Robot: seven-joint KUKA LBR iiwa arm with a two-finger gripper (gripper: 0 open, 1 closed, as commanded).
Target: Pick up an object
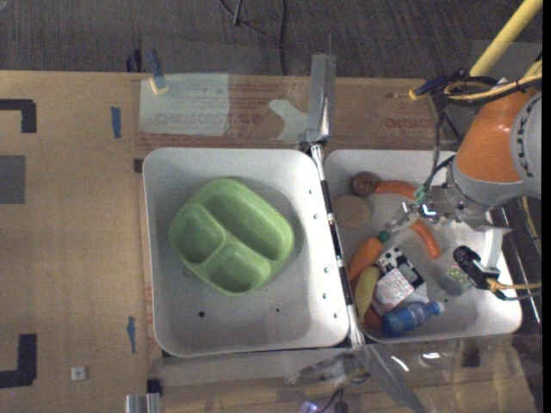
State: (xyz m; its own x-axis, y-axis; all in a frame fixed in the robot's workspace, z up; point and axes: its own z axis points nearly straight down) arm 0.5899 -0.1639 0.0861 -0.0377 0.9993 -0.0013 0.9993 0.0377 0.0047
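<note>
The right bin (508, 315) holds a jumble of small things. My gripper (421, 210) hangs low over its middle, just above a short orange piece (427, 239) and right of a tan disc (350, 211). A carrot (365, 255) lies slanted to the gripper's lower left. A brown ball (364, 181) and another orange piece (395, 188) sit by the far wall. Nearer the front are a yellow piece (366, 289), a white and red packet (396, 287) and a blue bottle (412, 316). I see nothing held.
The left bin (172, 317) carries a green divided plate (231, 234) at its middle. A metal divider (331, 231) separates the two bins. A black and white checked item (392, 256) lies beside the carrot. The arm's orange band (491, 144) looms over the right bin's far right corner.
</note>
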